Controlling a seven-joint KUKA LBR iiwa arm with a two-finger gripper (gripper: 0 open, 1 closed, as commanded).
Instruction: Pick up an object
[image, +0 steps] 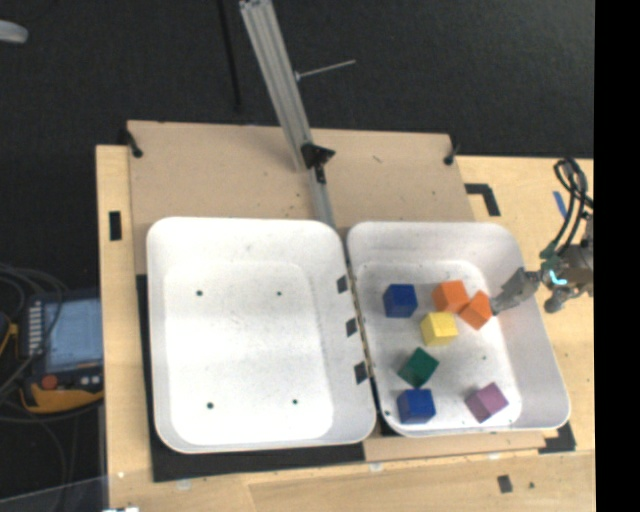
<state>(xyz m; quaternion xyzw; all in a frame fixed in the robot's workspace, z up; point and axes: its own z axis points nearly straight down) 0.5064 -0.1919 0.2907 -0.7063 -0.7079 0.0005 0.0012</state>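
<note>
Seven cubes (440, 327) sit variously turned in the right bin (520, 400).

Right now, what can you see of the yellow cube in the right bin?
The yellow cube is small, matte and solid-coloured, resting flat on the right bin floor near its middle. Its upper right corner sits close against an orange cube; contact is unclear. A green cube lies apart, just below it.

there's a metal pole (283, 95) leaning over the surface (290, 175), plus a handheld screen pendant (62, 345) far left
</note>
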